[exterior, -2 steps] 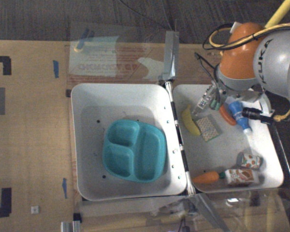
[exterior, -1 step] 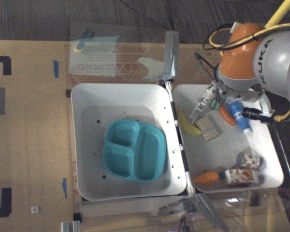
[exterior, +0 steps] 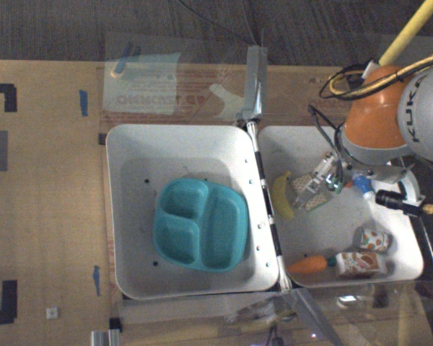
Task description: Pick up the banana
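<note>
- Nearest the camera, along the near wall of the right bin: an orange carrot lying flat by the divider, then a small carton on its side just beside it, then a little printed cup a bit farther back.
- Farther up the same bin, against the divider: the banana, yellow, lying lengthwise along the left wall, resting on the bin floor.
- Just right of the banana, low over the bin floor: the gripper, pointing toward the fruit, close beside it. Jaws spread, nothing between them.
- Above and right of that: the grey arm with its orange band, coming in from the right, cables looping round the wrist.
- In the left bin: a teal divided plate, three compartments, sitting flat near the middle.
- Beyond both bins, on the bench: a clear plastic sheet with faint lettering.
</note>
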Tool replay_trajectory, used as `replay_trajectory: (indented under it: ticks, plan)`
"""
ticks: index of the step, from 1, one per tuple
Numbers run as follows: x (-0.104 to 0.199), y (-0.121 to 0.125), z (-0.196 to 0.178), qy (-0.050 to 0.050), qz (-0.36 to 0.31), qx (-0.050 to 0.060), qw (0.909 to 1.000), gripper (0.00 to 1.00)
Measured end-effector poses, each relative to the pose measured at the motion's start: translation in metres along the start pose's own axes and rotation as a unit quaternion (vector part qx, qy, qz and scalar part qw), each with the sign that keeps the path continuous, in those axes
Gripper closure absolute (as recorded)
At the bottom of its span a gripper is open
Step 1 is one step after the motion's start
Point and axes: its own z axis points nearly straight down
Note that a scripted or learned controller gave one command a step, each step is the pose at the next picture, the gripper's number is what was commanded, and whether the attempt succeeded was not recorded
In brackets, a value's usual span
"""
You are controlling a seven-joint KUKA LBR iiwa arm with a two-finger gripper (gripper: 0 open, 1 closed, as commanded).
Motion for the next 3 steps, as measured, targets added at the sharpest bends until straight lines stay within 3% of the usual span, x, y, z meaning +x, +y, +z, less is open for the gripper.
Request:
replay_trajectory:
  ticks: [1,2,3]
  plan:
    - [0.011,-0.067,-0.053,0.002,-0.280,0.000,0.9599,0.00]
    - [0.068,-0.016,-0.128,0.000,-0.327,-0.001,0.9450,0.00]
    - [0.121,0.054,-0.098,0.003,-0.388,0.000,0.9216,0.00]
